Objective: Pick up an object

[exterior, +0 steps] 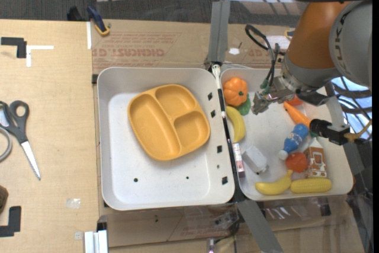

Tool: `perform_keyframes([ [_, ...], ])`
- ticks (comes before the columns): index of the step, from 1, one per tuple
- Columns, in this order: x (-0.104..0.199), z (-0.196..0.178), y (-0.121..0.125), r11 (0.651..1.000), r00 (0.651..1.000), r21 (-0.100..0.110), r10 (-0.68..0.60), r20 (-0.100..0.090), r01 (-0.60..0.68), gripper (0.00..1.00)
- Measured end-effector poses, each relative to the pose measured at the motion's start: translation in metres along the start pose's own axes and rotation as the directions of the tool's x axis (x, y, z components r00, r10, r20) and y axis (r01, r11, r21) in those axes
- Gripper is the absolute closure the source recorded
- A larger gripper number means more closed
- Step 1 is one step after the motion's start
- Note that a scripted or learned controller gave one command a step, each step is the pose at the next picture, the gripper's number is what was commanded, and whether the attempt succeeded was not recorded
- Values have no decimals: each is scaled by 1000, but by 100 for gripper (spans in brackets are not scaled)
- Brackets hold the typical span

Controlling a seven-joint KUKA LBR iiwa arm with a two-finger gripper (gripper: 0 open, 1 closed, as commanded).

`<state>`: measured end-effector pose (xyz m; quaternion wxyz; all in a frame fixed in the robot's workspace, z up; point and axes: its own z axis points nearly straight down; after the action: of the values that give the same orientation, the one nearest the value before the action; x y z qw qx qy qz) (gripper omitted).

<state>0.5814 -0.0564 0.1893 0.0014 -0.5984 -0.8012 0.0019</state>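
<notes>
2 white bins sit side by side below me, and nothing from either is in my grasp yet. Nearest the camera, along the front wall of the right bin [342,170], lie a small banana [273,186] and a corn cob [311,185], touching end to end. Just behind them are a red ball [296,160], a blue bottle [295,140] and a grey block [256,159]. Farther back, a larger banana [237,123] rests along the divider, with an orange pumpkin [235,90] beyond it. My gripper [261,102] hangs just right of that pumpkin, above bare bin floor; I cannot tell how its tips stand. The left bin [112,145] holds 1 yellow divided plate [169,121]. By my judgement the pick is barely begun: descent, closing and lifting all remain.
</notes>
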Motion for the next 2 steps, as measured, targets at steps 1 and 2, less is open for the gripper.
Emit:
perform_keyframes([
  [1,-102,2,-67,924,924,-1,-383,0,383,100],
  [2,-32,-60,-21,961,961,-1,-276,1,276,100],
])
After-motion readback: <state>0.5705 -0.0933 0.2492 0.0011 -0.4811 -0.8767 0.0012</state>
